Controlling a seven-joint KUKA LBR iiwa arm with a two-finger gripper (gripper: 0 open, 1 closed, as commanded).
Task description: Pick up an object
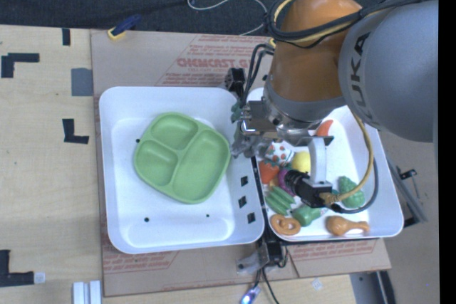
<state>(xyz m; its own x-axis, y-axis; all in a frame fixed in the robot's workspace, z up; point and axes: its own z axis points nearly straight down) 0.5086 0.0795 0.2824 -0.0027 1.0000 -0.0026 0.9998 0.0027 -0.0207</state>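
My gripper [269,144] hangs low over the left part of the right bin [385,221], with the big orange and grey wrist hiding most of it. Right beneath it lies a white toy with red spots [281,151], and beside that a yellow lemon [301,161] and an orange carrot piece [268,173]. Further toward the front are a green vegetable [307,214], a brown pretzel [286,226] and a tan drumstick [346,226]. I cannot see anything held in the gripper.
The left bin [121,224] holds a green divided plate [183,156]. Between the two bins runs a raised rim [246,185], close to the gripper's left. A red-orange piece [325,128] and another green toy [349,188] lie on the right bin's far side.
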